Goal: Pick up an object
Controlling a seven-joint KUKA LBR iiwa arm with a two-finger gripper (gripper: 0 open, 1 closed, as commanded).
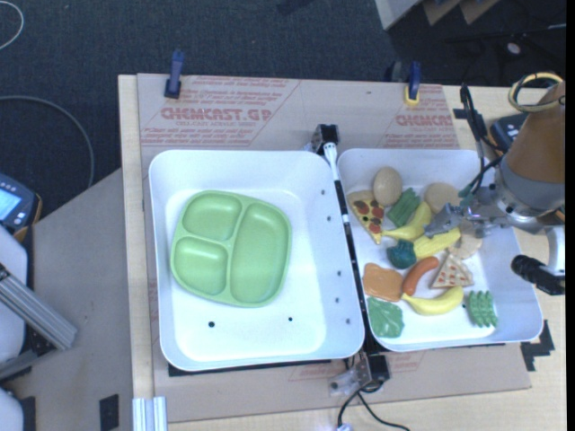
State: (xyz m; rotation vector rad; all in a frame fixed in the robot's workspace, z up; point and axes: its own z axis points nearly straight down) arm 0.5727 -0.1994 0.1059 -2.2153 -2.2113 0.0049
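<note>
claw (456,225) low in right bin (512,330), grip state impossible to tell | banana (415,230) just left of it | sandwich wedge (452,272) just below | green divided plate (232,248) far left

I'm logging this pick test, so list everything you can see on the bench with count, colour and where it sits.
White bins: 2, white, side by side; left, right.
Divided plate: 1, green, in left bin.
Toy food pieces: about a dozen, mixed colours, in right bin, including a pizza slice, a banana and an egg.
Clamps: 2, blue, on the board's far edge; left, right.
Arm: 1, grey with orange band, over right bin.
Gripper: 1, among the food.
</note>
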